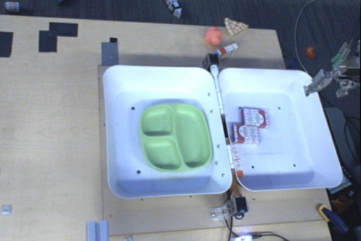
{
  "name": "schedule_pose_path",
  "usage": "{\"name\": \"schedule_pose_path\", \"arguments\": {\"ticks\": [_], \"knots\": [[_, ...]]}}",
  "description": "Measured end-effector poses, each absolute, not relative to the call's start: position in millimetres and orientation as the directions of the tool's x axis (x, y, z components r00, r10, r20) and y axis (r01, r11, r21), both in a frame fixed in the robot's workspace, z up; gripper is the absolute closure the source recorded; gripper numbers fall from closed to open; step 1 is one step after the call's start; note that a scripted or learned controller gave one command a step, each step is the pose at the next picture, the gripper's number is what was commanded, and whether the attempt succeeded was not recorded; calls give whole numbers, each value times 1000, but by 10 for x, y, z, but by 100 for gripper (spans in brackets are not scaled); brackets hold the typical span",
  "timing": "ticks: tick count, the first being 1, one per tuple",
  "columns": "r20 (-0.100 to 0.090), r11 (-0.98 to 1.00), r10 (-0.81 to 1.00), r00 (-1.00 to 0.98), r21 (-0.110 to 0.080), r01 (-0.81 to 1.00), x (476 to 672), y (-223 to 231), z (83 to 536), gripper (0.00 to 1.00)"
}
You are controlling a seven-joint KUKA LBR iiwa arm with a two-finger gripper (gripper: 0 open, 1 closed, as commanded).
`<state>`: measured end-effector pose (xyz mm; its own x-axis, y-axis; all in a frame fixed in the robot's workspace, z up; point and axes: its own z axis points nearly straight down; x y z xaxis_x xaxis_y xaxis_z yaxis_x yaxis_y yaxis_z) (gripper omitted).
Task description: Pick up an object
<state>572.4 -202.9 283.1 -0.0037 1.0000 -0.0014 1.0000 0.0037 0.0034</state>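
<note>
Two small red-and-white packets lie in the right bin (293, 166), toward its left side: one packet (253, 117) sits just above the other packet (246, 134), and they touch. A green divided plate (175, 135) rests in the middle of the left bin (121, 121). My gripper (329, 86) hangs over the right bin's upper right corner, well to the right of the packets. It is open with nothing between its fingers.
An orange ball (213, 36), a toy pizza slice (236, 26) and a small tube (228, 50) lie on the bench behind the bins. A strip of clips and cables runs along the seam between the bins (221, 115). Small toys lie on the dark floor beyond.
</note>
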Motion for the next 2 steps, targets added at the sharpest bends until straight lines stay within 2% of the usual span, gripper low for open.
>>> {"name": "schedule_pose_path", "arguments": {"ticks": [1,2], "knots": [[0,5,1000,-5,3,1000,5856,-1594,1069,0],[1,5,1000,-5,6,1000,6358,-1239,860,0]]}}
